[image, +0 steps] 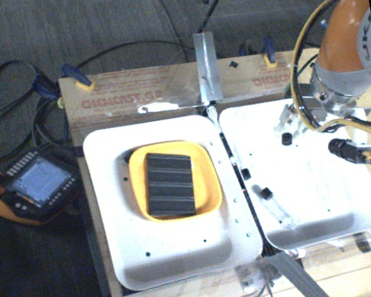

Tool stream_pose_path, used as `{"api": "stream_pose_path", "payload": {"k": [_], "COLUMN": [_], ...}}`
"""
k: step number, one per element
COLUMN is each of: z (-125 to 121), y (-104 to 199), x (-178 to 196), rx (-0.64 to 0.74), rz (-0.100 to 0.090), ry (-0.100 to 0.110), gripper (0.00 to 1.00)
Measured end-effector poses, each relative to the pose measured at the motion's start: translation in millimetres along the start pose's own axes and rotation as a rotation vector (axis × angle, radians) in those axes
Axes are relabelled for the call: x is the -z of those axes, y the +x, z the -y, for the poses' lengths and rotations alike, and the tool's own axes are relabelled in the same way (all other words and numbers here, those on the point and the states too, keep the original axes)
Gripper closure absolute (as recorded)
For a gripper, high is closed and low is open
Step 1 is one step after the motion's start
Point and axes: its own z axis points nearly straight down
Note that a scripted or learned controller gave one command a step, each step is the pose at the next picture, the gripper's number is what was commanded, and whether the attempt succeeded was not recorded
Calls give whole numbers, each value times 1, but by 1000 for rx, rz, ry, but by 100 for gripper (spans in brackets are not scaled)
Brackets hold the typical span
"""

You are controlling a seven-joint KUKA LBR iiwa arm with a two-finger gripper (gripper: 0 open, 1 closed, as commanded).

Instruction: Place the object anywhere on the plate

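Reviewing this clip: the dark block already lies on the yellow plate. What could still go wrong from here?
1. The dark ribbed block covers most of the yellow plate, so a small nudge might push an edge over the rim.
2. The arm's wrist hangs over the right bin with loose cables trailing; these might snag as it moves.

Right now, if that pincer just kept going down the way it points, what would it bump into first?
Probably the bare white floor of the right bin. The pincer hangs over it, well away from the yellow plate with the dark ridged block; depth is unclear.
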Motion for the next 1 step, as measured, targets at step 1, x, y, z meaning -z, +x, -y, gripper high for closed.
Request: {"api": "stream_pose_path", "payload": {"k": [1], "z": [0], "y": [0], "x": [0], "rx": [0], "rz": [0], "ry": [-1], "gripper": [0]}}
